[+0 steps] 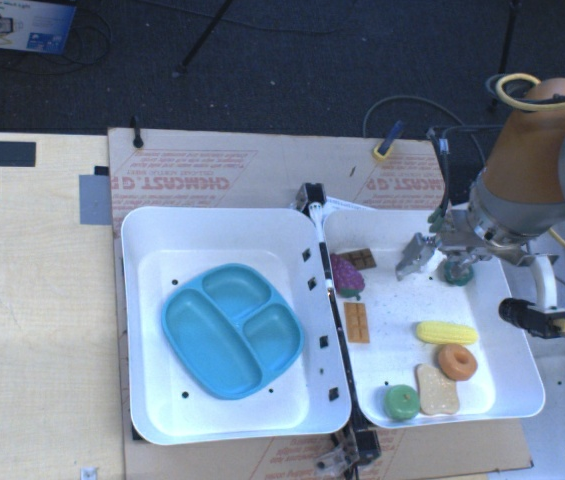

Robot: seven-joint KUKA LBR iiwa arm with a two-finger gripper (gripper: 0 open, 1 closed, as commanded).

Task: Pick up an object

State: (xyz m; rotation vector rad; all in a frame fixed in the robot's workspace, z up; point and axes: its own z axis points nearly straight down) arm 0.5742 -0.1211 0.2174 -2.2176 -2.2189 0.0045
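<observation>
right white bin point(522, 393) on the tabletop point(32, 298), toy foods scattered inside: yellow corn cob point(447, 332), orange doughnut point(457, 362), toast slice point(437, 391), green round piece point(401, 401), purple grapes point(348, 277), tool point(432, 253) low over the bin's far end, grip state unclear, blue divided plate point(230, 328) in the left bin point(142, 268)

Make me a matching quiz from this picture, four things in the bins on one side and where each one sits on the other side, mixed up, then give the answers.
Things:
1. blue divided plate
2. corn cob
3. green round toy
4. purple grapes

Places:
A. right bin, near the front edge, beside the bread slice
B. left bin, in the middle
C. right bin, next to the centre divider, towards the back
D. right bin, just behind the doughnut

Pairs: 1-B, 2-D, 3-A, 4-C
</observation>
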